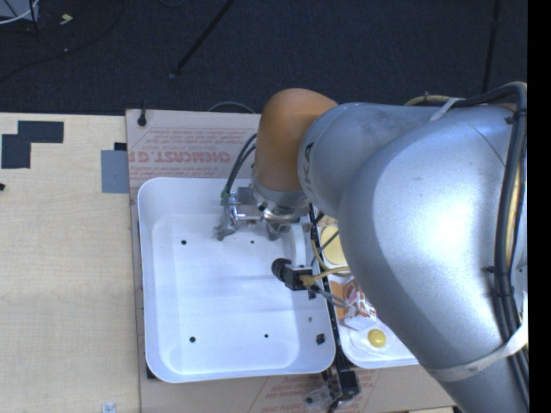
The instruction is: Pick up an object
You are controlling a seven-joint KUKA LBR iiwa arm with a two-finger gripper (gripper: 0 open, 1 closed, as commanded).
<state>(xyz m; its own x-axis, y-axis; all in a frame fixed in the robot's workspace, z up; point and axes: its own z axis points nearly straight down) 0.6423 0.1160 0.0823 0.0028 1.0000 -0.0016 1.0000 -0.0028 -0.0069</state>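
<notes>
One yellow object (376,338) sits in the right bin (366,357), lower right of frame, well apart from the gripper (228,227). Gripper hangs over the left bin (164,231), upper centre; open or closed, cannot tell.

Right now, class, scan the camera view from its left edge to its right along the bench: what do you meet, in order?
Light wooden bench top → left white bin → gripper over that bin → small yellow object in the right white bin → the big grey arm.
</notes>
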